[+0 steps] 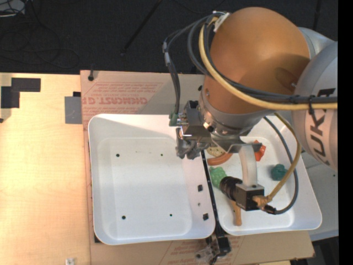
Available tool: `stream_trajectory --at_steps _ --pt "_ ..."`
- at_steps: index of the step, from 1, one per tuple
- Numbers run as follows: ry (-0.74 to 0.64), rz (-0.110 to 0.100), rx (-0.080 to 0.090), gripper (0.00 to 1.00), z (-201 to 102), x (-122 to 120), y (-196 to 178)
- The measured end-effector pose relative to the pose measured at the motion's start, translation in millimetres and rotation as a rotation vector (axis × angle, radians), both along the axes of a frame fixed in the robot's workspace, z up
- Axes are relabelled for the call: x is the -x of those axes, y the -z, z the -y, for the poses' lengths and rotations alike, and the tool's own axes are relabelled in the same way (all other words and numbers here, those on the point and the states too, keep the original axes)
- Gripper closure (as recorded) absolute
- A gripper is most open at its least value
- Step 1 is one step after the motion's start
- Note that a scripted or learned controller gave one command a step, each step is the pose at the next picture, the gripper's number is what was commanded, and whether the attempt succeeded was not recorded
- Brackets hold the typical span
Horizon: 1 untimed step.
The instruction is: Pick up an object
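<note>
Objects for the grab are all piled in the right-hand shallow white plastic bin (309,217): a small teal lump (277,171), a bright green knobbly piece (218,175), a little red-orange bit (259,149) and a thin tan wooden stick (237,214), all near each other under the arm. Gripper (190,148) is hanging low right over the divide between that bin and the left white bin (110,203), and honestly I can't tell if it's wide or pinched. Nothing looks lifted yet, so I'd say the pick itself is all to do, with both bins just sitting on the pale wooden counter (38,175).
</note>
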<state>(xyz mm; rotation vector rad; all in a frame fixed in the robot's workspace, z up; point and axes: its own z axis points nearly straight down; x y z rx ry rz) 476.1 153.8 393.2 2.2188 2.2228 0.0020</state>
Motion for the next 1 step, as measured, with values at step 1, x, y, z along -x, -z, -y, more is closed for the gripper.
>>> stream_trajectory --at_steps 1 --pt "0.007 -0.018 0.006 1.0 42.3 2.4 119.4"
